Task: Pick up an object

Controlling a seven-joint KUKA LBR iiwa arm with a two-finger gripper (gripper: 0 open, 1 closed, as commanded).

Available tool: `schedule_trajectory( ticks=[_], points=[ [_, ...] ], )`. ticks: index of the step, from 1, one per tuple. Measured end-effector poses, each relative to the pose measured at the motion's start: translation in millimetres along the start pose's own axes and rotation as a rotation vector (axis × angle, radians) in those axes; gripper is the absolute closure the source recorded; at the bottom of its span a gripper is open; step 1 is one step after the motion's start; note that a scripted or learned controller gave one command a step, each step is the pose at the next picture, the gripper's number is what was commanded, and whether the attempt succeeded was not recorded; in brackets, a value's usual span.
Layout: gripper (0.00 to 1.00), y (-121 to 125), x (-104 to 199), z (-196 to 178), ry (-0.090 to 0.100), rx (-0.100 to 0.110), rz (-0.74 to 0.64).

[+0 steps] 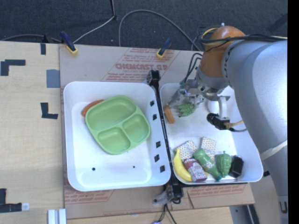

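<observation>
A banana (181, 164), packets and green items cluster at the right bin's (243, 146) near edge, below the claw. The claw (186, 99) hangs farther back, touching a green vegetable (186, 109); whether it grips it I cannot tell. Left of it lies a green divided plate (117, 124)

1. Green divided plate (119, 124): smooth plastic, faint sheen.
2. Left bin (77, 139) and right bin (243, 146): glossy white plastic.
3. Cardboard sheet (107, 64): matt brown, printed red.
4. Tabletop (28, 139): pale wood grain.
5. Arm (261, 78): smooth grey casing.
</observation>
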State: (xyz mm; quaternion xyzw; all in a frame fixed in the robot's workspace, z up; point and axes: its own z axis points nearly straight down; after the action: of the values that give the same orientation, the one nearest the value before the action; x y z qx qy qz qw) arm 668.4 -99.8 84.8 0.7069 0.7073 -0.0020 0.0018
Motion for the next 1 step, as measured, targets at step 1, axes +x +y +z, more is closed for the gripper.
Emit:
schedule_trajectory(
  ticks=[1],
  points=[
    [0.0,-11.8,-3.0,-0.3,0.003,-0.003,-0.002]
  ],
)
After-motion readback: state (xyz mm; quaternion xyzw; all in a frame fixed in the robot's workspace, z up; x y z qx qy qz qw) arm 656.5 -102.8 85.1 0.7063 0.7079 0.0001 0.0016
